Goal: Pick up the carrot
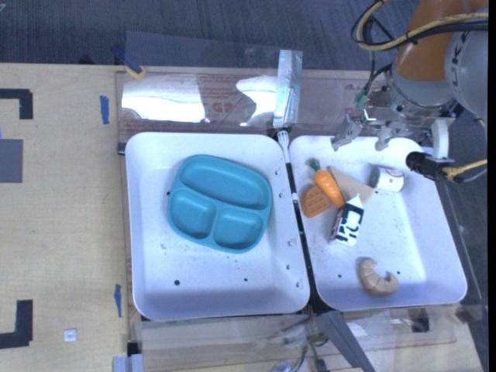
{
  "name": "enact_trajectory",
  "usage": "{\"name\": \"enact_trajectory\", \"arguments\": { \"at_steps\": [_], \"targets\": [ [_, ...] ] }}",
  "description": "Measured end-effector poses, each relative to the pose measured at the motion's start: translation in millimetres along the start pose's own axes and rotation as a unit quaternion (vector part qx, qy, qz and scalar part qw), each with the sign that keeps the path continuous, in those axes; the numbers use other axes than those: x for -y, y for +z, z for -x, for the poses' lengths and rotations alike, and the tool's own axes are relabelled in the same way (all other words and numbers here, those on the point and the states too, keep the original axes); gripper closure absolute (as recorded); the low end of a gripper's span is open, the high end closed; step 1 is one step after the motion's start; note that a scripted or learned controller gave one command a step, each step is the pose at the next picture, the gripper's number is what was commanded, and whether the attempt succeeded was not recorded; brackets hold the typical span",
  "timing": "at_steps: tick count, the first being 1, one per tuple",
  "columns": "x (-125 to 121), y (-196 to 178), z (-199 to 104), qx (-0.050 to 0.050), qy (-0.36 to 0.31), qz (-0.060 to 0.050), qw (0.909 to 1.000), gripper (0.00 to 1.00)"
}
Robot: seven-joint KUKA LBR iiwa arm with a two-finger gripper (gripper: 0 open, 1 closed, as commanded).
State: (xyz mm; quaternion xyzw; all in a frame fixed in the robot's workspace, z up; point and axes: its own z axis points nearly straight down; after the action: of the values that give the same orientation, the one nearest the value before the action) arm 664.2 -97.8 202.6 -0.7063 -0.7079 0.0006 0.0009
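We are seeing the gripper [363, 138] hanging over the far edge of the right bin [434, 277], its two metal fingers [343, 139] spreading apart and pointing down with nothing showing between them; whether the tips are touching the bin's rim we cannot tell. The grey arm with its orange band [438, 22] is reaching in from the far right above it. Just near and to the left of the gripper, the carrot [328, 186] is lying in the right bin's far left part, apart from the fingers, its green end pointing far-left. It is resting against a tan wedge [314, 202] on its near side and a pale triangular piece [355, 184] on its right. A black-and-white box [349, 225] is sitting just nearer, and a croissant [376, 277] is lying towards the near rim. The left bin [155, 270] is bearing a blue sectioned plate [219, 202].
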Motion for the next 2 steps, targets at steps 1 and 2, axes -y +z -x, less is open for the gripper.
{"name": "enact_trajectory", "arguments": {
  "at_steps": [1,2],
  "targets": [
    [3.5,105.2,-1.0,0.001,-0.041,0.003,0.9992,0.00],
    [3.0,96.8,-1.0,0.001,-0.040,0.003,0.9992,1.00]
  ]
}}
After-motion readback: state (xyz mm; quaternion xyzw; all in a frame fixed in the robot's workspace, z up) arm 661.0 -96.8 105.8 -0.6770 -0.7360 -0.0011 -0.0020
